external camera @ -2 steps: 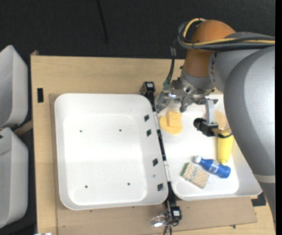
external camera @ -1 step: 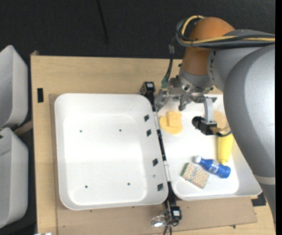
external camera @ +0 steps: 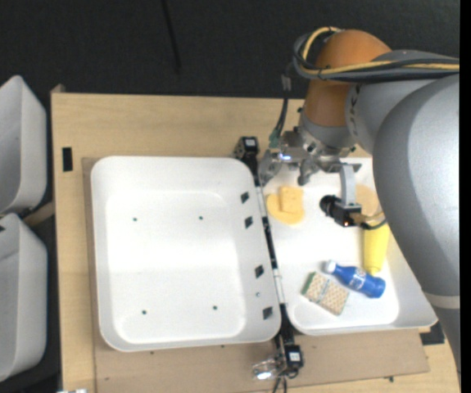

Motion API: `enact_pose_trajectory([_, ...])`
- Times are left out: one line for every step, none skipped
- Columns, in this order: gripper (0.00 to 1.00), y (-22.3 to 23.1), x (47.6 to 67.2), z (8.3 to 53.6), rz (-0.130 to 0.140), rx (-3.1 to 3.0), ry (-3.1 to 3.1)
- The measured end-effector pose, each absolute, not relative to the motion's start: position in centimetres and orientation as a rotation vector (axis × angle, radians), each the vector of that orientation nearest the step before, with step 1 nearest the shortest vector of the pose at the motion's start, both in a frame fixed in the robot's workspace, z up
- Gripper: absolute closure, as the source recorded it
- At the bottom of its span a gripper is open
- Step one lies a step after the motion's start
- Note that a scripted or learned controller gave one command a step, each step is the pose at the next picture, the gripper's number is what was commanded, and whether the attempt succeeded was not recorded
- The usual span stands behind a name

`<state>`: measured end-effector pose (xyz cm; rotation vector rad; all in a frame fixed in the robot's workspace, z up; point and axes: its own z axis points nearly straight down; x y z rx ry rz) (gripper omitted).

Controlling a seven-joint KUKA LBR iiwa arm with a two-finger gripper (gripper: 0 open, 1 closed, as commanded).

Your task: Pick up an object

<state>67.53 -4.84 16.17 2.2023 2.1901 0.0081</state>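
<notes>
A grey KUKA arm (external camera: 419, 129) reached in from the right of the frame, its gripper (external camera: 297, 164) low over the upper left corner of the right-hand bin (external camera: 301, 248). From this slanted overhead view it could not be told whether the gripper was spread or closed, and nothing could be seen held in it.

The nearest candidate for the pick was a yellow block (external camera: 287, 205), which lay just below the gripper in the frame, close to the wall dividing the two bins. The block was squat, with no marked long axis, so the approach appeared to turn less on wrist angle than on a short shift toward the bottom of the frame and a straight descent.

The bin's other contents sat farther toward the lower right. A yellow tube (external camera: 374, 248) lay with its length running up and down the frame. Below it a blue bottle (external camera: 358, 280) lay on its side, white cap pointing left, touching or just beside a speckled pad (external camera: 327, 292).

The bin floor was smooth and white, with bare space around the block except on the wall side, where clearance looked tight. The left-hand bin (external camera: 178, 252) sat on the pale wooden bench (external camera: 169, 109).
</notes>
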Motion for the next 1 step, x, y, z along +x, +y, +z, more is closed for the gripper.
enact_pose_trajectory([0.00, -4.62, 67.51, 16.37, 0.004, 2.205, 2.193])
